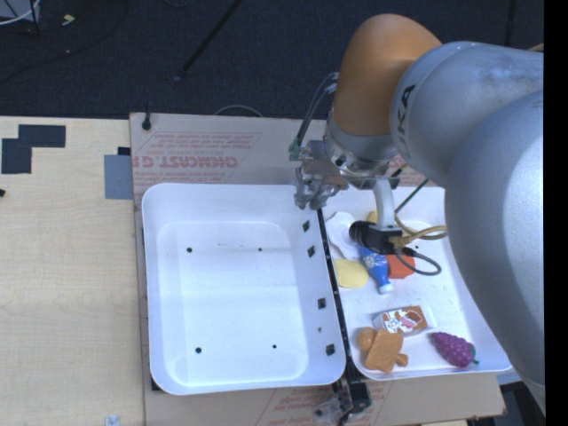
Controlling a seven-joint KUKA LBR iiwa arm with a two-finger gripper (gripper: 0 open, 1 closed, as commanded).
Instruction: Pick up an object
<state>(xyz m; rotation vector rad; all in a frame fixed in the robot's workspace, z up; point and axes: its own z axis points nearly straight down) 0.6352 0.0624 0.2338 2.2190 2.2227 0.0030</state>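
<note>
While tool point(312, 193) hovers, purple grapes point(453, 348) lie apart

This looks like a robotics lab: a big grey industrial arm point(479, 149) with an orange band reaches over a pale wooden bench point(62, 282). Beneath its wrist sit two white bins point(160, 238) on printed cardboard point(204, 153), with black cables point(213, 16) trailing over dark floor behind.
</note>
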